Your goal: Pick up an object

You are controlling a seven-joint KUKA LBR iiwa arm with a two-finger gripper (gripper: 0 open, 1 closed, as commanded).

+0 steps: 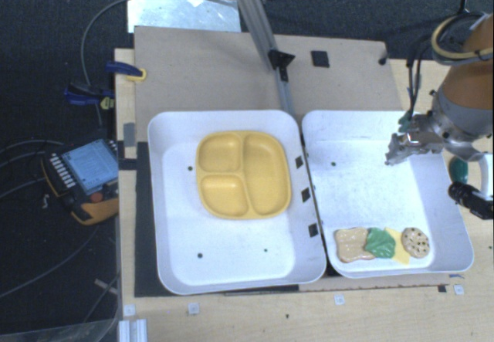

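A small group of play-food pieces lies along the near edge of the right bin [363, 201], touching one another in a row: a tan slice of toast [352, 244], a green leaf [380, 242] partly on top of it, a yellow piece [400, 253] showing from under the leaf, and a round cookie [415, 242] with dark chips at the end of the row farthest from the left bin. All of them rest on the bin floor; none is lifted.

The gripper [401, 149] hangs over the far half of that same bin, well apart from the food row and above bare white floor. Nothing can be seen between its fingers, and from this angle it cannot be told how far apart they stand. The arm [463, 93] behind it carries an orange band.

In the left bin [177, 255], on the other side of the shared wall, sits a yellow divided plate [243, 174] with three compartments.
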